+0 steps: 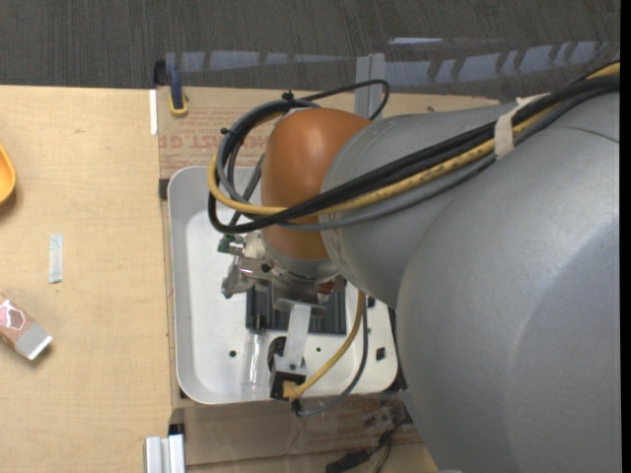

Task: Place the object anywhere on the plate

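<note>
My gripper (261,308) reaches down into the left white bin (192,294), near the bin's middle and front. The orange band and the grey wrist (301,190) hang right over it and hide what lies under it. The big grey arm (493,284) covers the right part of this bin and everything to its right. Bare white bin floor shows to the left of the gripper and in front of it.
On the wooden bench left of the bin lie a small grey strip (55,259), a pink and white object (22,329) and, at the left edge, an orange thing (4,175). A metal piece (163,453) sits by the bin's front left corner.
</note>
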Robot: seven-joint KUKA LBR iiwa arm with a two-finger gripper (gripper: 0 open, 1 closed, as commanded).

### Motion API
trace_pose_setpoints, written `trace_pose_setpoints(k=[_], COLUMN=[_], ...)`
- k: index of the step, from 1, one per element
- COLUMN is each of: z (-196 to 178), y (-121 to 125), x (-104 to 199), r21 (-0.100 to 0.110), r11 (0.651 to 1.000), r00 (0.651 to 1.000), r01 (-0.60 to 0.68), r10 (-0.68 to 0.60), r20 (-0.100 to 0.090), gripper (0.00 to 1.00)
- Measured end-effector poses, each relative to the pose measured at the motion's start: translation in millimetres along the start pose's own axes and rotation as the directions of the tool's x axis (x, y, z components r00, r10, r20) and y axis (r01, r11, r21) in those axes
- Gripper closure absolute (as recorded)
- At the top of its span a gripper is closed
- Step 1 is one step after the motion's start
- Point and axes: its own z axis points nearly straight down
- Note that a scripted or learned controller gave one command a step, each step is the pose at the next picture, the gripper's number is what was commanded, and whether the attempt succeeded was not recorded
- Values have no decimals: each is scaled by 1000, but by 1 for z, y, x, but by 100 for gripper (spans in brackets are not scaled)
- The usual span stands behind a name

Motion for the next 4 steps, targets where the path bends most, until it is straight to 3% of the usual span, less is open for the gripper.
trace_pose_setpoints(k=[4], z=[0], y=[0], x=[0], r21=[0], r11=[1000], r00=[1000], r01=[0], r10=[0], r20=[0], gripper=[0])
